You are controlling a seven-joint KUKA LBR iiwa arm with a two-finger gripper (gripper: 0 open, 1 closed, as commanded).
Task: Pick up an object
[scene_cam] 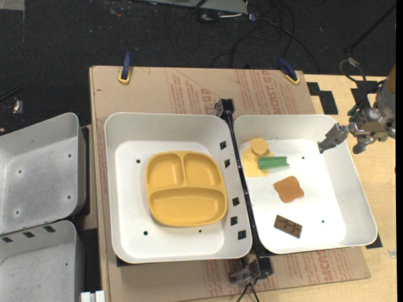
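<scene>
The gripper [346,139] is seen at the right bin's [352,194] far edge, fingers spread, nothing held. The toast [289,189], lying mid-bin, is judged light, stiff and flat; it is best pinched across its edges.

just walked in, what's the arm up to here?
Pick attempt, nothing grabbed yet. The gripper is at the right bin's upper right edge, with nothing between its fingers. In that bin lie a green block resting on yellow pieces, a brown toast-like piece and a dark chocolate-bar piece. The left bin holds a yellow divided tray.
</scene>
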